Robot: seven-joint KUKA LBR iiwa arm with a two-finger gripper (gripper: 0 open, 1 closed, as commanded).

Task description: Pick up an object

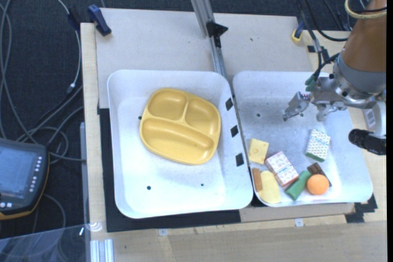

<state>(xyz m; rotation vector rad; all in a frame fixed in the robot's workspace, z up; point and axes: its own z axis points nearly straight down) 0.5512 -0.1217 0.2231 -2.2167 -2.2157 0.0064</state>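
Objects for picking lay clustered in the near part of the right bin (pixel 270 95), and going from largest to smallest they asked for different handling. Well apart in the left bin (pixel 123 132), the yellow divided plate (pixel 180 126) was by far the biggest thing: probably light, stiff plastic, smooth and wide, so a claw could likely only pinch its rim. In the right bin, the red-and-white packet (pixel 282 167) looked like a small stiff box, light, with flat sides that should grip well across its narrow width. The green-patterned white packet (pixel 318 144) lay a little apart from the others, nearest the claw, and seemed light and perhaps slightly soft; its free sides made it the easiest target in my judgement. The yellow wedge (pixel 258 150) and the pale yellow piece (pixel 270 186) against the bin's near wall looked like toy food, light and rigid, the latter awkward because of the wall. The orange ball (pixel 317 184) was round and likely to slip or roll, touching a green block (pixel 298 185) and a dark brown piece (pixel 316 170). The claw (pixel 307 106) hovered over the bin's far half, above bare floor, holding nothing; whether its fingers were wide or narrow I could not tell.
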